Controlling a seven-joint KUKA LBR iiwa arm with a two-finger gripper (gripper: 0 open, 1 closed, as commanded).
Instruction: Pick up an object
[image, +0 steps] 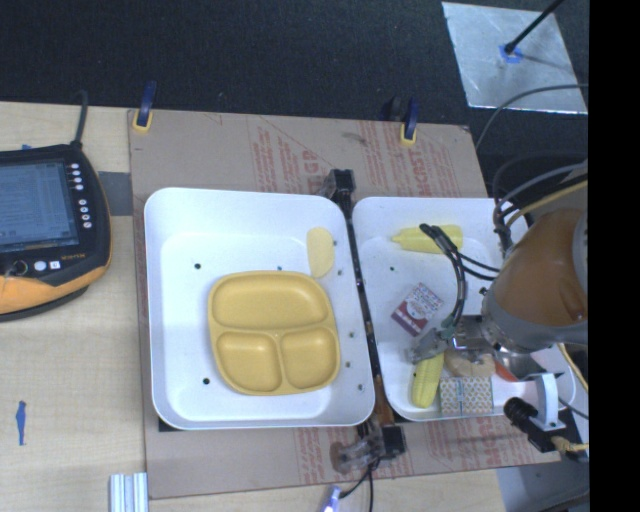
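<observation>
Closest to me, my gripper (432, 348), fingers' state unreadable, hangs over the yellow plastic corn cob (427, 380) in the right white bin (385, 300): light, rigid, slippery, best pinched mid-length, beside the patterned square sponge (466, 395).

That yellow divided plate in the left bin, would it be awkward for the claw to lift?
Probably somewhat. The yellow divided tray looks like stiff moulded plastic, so it should keep its shape rather than flop. It is wide and lies flat in the left bin, so the gripper would likely need to pinch its rim. Its glossy surface suggests it could slip.
</observation>
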